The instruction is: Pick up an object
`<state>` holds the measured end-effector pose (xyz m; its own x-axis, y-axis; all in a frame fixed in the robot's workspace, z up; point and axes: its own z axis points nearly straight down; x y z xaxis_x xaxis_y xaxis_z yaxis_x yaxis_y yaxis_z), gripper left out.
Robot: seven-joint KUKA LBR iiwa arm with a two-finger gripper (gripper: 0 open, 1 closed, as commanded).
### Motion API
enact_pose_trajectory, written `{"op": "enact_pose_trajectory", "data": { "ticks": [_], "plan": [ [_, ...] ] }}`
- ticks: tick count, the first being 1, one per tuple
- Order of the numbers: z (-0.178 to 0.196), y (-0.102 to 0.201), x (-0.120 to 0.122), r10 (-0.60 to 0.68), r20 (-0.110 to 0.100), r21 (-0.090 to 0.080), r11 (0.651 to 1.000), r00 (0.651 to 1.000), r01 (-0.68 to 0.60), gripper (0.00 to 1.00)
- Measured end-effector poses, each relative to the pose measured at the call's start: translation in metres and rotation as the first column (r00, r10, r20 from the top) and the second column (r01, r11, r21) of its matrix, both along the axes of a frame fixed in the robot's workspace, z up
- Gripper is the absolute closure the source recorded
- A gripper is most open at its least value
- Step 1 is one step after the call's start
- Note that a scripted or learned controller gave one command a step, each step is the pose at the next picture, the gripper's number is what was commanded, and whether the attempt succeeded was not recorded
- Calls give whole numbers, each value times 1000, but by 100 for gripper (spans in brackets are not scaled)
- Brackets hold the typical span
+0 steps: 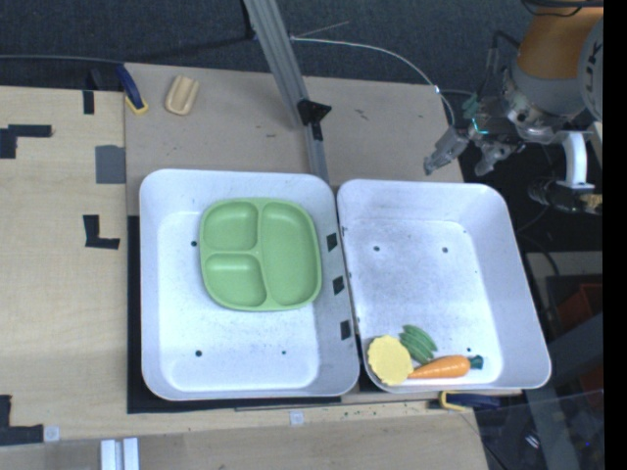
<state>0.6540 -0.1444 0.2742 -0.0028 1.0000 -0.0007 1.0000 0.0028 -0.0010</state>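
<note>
Gripper [468, 151] is hanging above the far right corner of the right bin [495, 262], outside its rim; its two grey fingers are standing apart with nothing between them. Candidate objects are lying together at the opposite, near edge of that bin, well apart from the gripper and diagonally toward the camera: a carrot [441, 366], a yellow disc [389, 359] and a small green piece [418, 341]. The carrot's long axis is running roughly along the near wall, tip toward the disc; judged the easiest to span across its width. Carrot is looking smooth, tapered, orange plastic; disc flat, rounded, matte; green piece ridged, leaf-like. Left bin [167, 292] is holding a pale green, three-compartment plate [261, 255], glossy, round-cornered.
</note>
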Motion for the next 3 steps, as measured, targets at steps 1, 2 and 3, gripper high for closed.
{"op": "enact_pose_trajectory", "data": {
  "ticks": [1, 2, 3],
  "plan": [
    [0, 0, 0, 0, 0, 0, 1000, 1000, 0, 0],
    [-55, 9, 4, 0, -5, 0, 1000, 1000, 0, 0],
    [-104, 3, -2, -2, -5, 0, 1000, 1000, 2, 0]
  ]
}}
